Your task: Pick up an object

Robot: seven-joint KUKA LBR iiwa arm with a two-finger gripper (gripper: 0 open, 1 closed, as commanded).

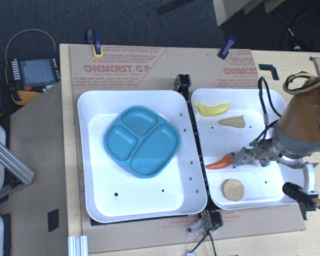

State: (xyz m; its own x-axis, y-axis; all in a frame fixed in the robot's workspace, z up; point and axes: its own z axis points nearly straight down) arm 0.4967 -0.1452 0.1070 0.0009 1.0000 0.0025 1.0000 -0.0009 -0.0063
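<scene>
We judge the grasp under way: low in the right bin [202, 143], the claw [239, 159] touches the carrot [220, 164]; its grip we cannot tell. Next: close, lift.

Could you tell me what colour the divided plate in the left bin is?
The divided plate is light blue, seen clearly in the camera view.

orange carrot [220, 163] | lying flat, tilted (tip left) | right bin, left-centre
</scene>
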